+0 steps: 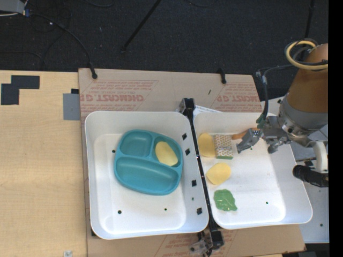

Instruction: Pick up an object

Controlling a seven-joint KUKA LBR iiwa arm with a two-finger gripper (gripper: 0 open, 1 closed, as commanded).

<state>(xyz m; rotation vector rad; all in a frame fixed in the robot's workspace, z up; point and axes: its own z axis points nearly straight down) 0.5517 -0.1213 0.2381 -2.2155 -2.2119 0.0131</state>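
Note:
The right bin [278, 197] holds several small items. A yellow piece [206, 144] lies at its left side, touching a speckled sponge-like block [223, 146]. Below them lie another yellow piece [218, 173] and a green leafy piece [225, 199]. My gripper [261, 143] hangs over the upper middle of this bin, just right of the block. Its two fingers are spread apart, with nothing between them. The left fingertip [247, 142] is close to the block's right edge.
The left bin [102, 197] bears a teal divided plate [142, 170] with a yellow item [166, 153] in its upper right compartment. A black divider [194, 159] runs between the bins. The arm's orange band [313, 74] rises at the right.

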